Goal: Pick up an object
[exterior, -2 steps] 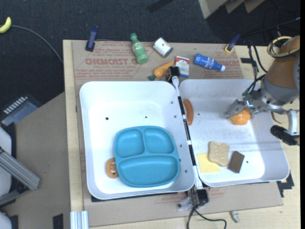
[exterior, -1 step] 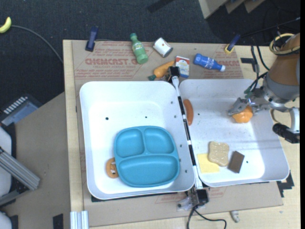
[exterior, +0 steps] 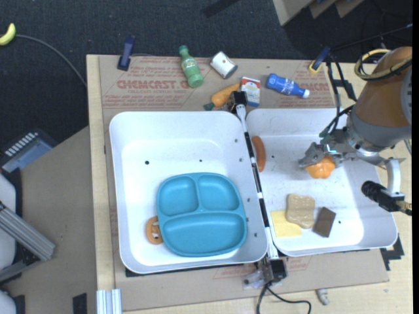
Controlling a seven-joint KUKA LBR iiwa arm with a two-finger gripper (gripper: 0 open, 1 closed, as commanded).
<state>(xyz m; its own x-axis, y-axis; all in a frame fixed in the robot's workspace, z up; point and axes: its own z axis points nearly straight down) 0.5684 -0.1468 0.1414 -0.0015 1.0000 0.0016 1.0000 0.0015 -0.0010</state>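
Camera view: the gripper (exterior: 319, 157) sits low in the right bin (exterior: 373, 237), its fingers closed about a small orange fruit (exterior: 321, 169) near the bin's upper middle — the fruit shows between the fingertips, though how firm the hold is cannot be judged. Risk: the fruit is round and smooth, so a shallow pinch may let it squirt out on lifting and roll toward the bread slice (exterior: 300, 210), cheese slice (exterior: 282, 224) or brown block (exterior: 325, 221). Being near-spherical, the fruit presents no clear long axis or heading.
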